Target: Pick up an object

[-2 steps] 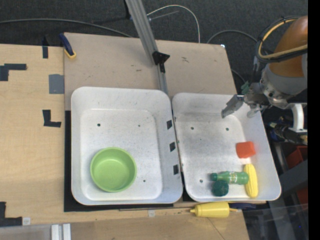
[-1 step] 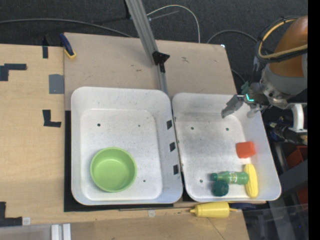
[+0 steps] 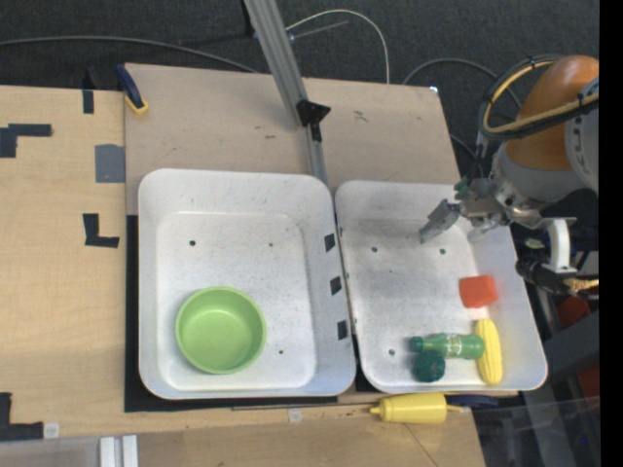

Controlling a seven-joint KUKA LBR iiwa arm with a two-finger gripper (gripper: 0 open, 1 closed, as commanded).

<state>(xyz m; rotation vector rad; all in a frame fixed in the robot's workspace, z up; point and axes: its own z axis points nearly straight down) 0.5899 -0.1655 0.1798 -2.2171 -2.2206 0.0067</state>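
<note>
Yellow bottle on the bench lip, pick targets clustered in the right bin, gripper above them with nothing in it.

Nearest the camera, a yellow squeeze bottle [image 3: 413, 409] lies on the bench edge, just outside the right bin [image 3: 389, 261] at its 6 o'clock. Inside that bin, toward 5 o'clock, sit a green bottle [image 3: 445, 345] on its side, a dark teal cap-like piece [image 3: 427, 365] touching it, a yellow corn-shaped toy [image 3: 490, 349] just beside it, and an orange block [image 3: 478, 291] nearer 3 o'clock. The left bin [image 3: 156, 261] holds a green bowl [image 3: 221, 329] at 7 o'clock. The gripper [image 3: 435, 224] hovers at the right bin's 1 o'clock, well apart from the toys; I cannot tell whether its claw is apart or together. The orange block looks the easiest take: likely light, stiff, flat-sided, grasped across opposite faces. The bottle and corn toy look smooth and rounded and may roll or slip.
</note>
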